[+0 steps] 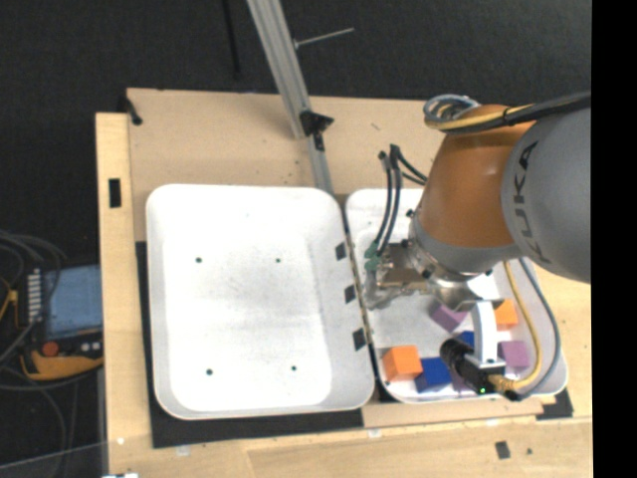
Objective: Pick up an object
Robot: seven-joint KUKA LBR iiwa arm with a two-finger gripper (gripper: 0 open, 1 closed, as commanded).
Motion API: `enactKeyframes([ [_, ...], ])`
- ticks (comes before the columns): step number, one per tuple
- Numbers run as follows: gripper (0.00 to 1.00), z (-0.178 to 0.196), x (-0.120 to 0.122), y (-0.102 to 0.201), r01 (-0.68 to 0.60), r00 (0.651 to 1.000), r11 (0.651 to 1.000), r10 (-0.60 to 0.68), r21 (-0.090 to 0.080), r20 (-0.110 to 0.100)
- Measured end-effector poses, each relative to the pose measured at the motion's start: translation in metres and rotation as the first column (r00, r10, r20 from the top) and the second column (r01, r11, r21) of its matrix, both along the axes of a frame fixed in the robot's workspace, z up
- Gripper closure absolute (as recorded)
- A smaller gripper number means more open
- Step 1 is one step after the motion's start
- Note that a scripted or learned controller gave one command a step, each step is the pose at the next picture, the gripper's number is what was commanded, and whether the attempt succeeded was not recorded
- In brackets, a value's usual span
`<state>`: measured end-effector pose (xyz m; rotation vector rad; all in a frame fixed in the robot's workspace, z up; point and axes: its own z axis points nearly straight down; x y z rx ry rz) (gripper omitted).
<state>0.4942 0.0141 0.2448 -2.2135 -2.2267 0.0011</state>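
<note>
The arm reaches over the right bin, its gripper near that bin's left wall. Orange block, blue block and purple block lie toward the near end
</note>
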Motion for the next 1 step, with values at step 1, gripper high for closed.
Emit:
enactKeyframes([
  [1, 1.0, 0.0043, 0.0076, 0.0487, -0.002, 1.0, 1.0, 0.002, 0.001, 0.002],
])
